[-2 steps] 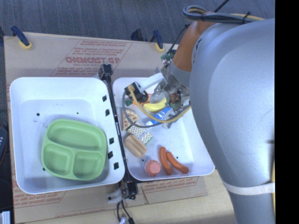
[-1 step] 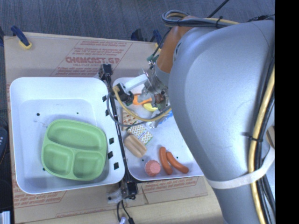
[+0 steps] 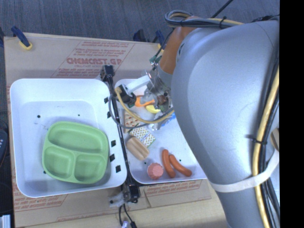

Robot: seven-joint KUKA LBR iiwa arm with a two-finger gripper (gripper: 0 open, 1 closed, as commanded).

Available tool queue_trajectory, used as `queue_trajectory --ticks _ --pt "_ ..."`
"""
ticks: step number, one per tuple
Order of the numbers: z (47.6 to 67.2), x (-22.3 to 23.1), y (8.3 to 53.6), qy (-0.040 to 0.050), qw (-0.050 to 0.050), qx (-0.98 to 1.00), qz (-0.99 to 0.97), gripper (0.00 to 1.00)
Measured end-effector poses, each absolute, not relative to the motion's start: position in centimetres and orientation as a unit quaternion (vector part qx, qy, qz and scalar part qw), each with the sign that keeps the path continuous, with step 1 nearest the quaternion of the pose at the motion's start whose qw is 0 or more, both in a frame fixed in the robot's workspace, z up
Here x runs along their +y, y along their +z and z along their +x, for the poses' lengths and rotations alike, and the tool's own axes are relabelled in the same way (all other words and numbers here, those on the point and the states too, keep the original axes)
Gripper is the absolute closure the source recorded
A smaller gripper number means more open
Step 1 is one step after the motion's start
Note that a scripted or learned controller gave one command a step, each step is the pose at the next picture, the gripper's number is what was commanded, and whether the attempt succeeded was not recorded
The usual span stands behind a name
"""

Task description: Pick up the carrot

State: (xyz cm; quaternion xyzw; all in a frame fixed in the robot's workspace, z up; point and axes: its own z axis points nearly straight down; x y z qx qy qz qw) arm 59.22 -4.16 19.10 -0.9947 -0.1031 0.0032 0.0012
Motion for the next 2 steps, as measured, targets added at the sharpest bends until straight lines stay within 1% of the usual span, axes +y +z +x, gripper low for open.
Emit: queue_trajectory --ticks 2 --pt "59.22 -4.16 19.10 0.0032 0.001 -0.103 -0.995 0.00"
